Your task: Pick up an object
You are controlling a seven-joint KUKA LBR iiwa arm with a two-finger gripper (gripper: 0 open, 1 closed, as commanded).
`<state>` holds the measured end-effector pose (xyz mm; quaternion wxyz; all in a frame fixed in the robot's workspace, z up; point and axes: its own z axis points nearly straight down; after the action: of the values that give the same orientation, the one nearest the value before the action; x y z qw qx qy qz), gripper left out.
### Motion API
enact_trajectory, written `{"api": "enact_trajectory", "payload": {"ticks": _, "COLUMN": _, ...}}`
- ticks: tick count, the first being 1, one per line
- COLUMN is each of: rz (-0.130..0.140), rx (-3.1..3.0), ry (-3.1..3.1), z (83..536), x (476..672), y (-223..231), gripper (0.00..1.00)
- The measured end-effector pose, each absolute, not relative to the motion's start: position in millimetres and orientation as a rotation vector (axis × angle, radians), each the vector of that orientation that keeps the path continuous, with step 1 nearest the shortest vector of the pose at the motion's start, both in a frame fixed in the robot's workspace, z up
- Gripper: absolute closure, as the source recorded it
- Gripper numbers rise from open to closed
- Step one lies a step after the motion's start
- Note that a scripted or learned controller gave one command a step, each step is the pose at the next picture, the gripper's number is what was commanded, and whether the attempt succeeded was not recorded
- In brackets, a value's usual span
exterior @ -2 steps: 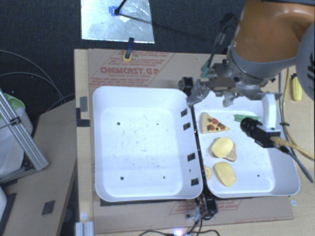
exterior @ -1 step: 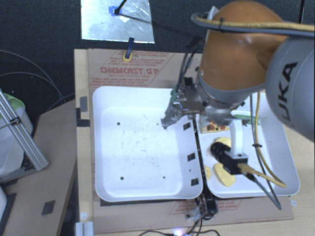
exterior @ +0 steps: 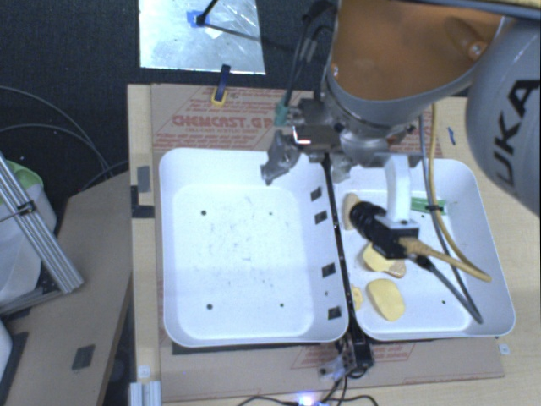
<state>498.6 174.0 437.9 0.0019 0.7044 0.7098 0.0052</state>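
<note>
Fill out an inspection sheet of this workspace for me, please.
Surface: left bin and right bin, both white, side by side on a printed cardboard sheet.
Job's things: pale yellow pieces and a green piece in the right bin.
Clutter: small blue and yellow item on the cardboard.
Grippers: gripper over the bins' far edge, by the divider; no object seen in it.
Cables: dark cable on the floor, left; wires at the front edge.
Surroundings: metal plate, aluminium frame.

From above the bench (exterior: 228, 118) we look down aslant, fairly close, on the left bin (exterior: 237, 252) and right bin (exterior: 469, 197).
</note>
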Motion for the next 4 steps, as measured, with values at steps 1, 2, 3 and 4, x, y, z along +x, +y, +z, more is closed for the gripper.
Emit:
{"api": "enact_trajectory", "payload": {"ticks": 1, "rz": -0.022, "rx": 2.231, "ry": 2.22, "z": 270.3, "x": 488.1, "y": 122.0, "gripper": 0.0}}
{"api": "enact_trajectory", "payload": {"ticks": 2, "rz": -0.016, "rx": 2.226, "ry": 2.227, "z": 86.2, "x": 483.3, "y": 136.9, "gripper": 0.0}}
{"api": "enact_trajectory", "payload": {"ticks": 3, "rz": 0.013, "rx": 2.211, "ry": 2.226, "z": 86.0, "x": 570.7, "y": 180.2, "gripper": 0.0}}
{"api": "enact_trajectory", "payload": {"ticks": 4, "rz": 0.016, "rx": 2.21, "ry": 2.222, "z": 86.6, "x": 672.3, "y": 195.4, "gripper": 0.0}}
